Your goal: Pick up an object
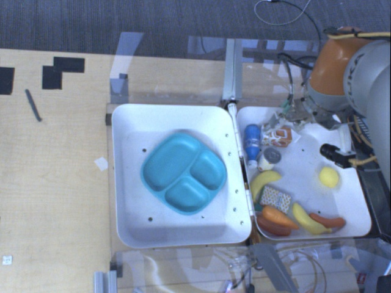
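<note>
From my console, contents as seen:

Left bin (125, 182): one blue plate (184, 173) with three compartments, lying near the middle, slightly turned.

Right bin (357, 200): blue bottle (252, 140) against the left wall; a red-and-white packet (280, 137) just beside it; a small grey-capped item (269, 157) below that; a yellow banana (265, 180); a speckled sponge (275, 197) touching it; a carrot (276, 216) and a second banana (308, 220) along the near wall, with a red pepper (327, 221) against that banana; a lemon (329, 177) apart at the right.

Arm (360, 72): over the right bin's far corner. Claw (292, 112) sits just above the packet; I cannot tell how it stands, nor whether it touches anything.
</note>
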Controlling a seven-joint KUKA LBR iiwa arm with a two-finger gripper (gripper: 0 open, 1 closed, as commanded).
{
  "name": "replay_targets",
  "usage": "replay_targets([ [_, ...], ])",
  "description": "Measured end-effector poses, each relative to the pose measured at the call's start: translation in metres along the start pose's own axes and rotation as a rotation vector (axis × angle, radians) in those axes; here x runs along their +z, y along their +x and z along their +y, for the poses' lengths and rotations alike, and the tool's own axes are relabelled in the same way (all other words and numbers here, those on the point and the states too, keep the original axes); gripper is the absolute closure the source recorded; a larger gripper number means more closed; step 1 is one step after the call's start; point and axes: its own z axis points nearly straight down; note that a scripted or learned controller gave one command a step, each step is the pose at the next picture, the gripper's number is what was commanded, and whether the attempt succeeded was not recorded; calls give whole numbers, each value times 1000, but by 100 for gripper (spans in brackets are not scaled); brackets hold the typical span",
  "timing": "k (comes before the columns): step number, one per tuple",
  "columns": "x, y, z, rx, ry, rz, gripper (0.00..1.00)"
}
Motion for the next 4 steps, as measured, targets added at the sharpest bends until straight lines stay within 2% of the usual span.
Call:
replay_targets([
  [1, 10, 14, 2, 12, -11, -2, 0],
  [2, 8, 23, -17, 52, -30, -8, 0],
  [3, 9, 16, -6, -138, -24, -7, 0],
  [4, 10, 11, -6, -72, -18, 4, 0],
])
